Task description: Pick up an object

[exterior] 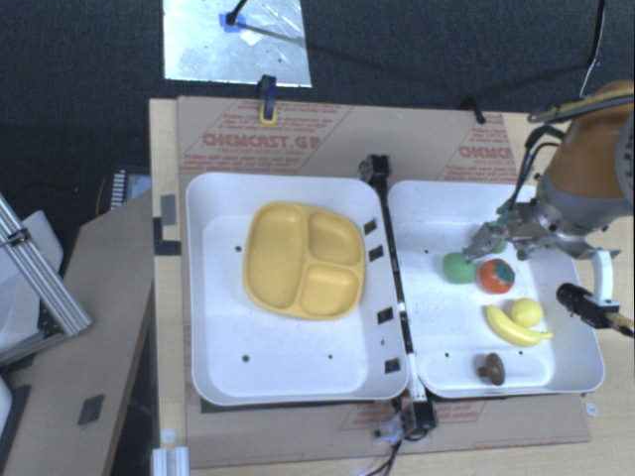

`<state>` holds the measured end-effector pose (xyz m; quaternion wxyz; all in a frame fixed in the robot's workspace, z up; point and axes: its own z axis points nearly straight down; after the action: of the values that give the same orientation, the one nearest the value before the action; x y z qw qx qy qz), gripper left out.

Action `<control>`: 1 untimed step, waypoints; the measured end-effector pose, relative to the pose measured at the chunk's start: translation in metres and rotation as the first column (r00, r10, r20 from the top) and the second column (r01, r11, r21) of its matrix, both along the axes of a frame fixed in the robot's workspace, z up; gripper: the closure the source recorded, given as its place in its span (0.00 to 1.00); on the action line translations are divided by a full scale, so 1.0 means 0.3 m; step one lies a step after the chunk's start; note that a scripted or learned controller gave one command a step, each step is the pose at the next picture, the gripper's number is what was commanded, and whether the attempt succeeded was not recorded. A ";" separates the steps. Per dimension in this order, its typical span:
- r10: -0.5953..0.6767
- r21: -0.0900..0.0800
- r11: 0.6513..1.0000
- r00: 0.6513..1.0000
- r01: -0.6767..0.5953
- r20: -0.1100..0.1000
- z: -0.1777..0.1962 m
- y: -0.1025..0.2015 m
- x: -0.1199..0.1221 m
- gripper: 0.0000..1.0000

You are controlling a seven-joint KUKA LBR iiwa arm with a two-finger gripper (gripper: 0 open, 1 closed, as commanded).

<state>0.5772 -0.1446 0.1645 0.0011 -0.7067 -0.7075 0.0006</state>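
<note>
My gripper (495,251) hangs over the right bin (427,216), reaching in from the right, and stands open with nothing between its fingers. Just below it lies a red tomato-like toy (496,277). A small green object (458,268) sits to the tomato's left. A yellow banana (514,329) lies nearer the front with a yellow lemon (528,311) against it. Close to the front wall rests a small brown object (491,368).
The left bin (213,345) holds a yellow divided plate (303,261). A black divider strip (389,266) runs between the bins. Both bins stand on a cardboard sheet (327,132). The left part of the right bin's floor is bare.
</note>
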 end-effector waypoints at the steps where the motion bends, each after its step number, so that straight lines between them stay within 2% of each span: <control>1: -0.001 -0.001 1.000 1.000 0.001 0.001 -0.151 -0.026 -0.005 0.00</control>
<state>0.5757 -0.1523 0.1192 0.0005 -0.7069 -0.7073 0.0005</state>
